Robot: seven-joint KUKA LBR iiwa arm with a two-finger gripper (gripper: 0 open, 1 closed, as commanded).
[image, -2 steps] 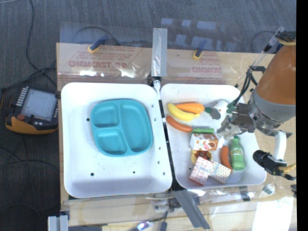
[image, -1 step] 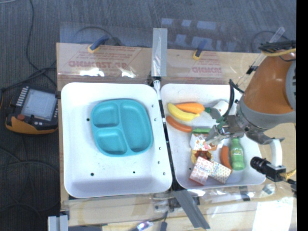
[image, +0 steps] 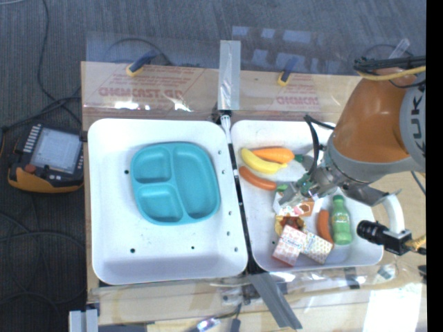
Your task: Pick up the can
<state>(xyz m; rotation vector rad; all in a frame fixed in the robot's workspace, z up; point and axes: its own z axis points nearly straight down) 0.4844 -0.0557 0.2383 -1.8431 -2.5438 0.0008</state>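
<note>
— Grey carpet surrounds our worktop (image: 97, 88); where's the can?
— We can't pick it out; the clutter lies in the right-hand shallow white bin (image: 360, 258).
— And our claw (image: 304, 185)?
— Low over it, fingers unreadable.

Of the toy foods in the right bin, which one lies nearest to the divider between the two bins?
The banana. Its yellow end reaches closest to the divider, at the bin's upper left. The carrot lies beside it, farther right.
</note>
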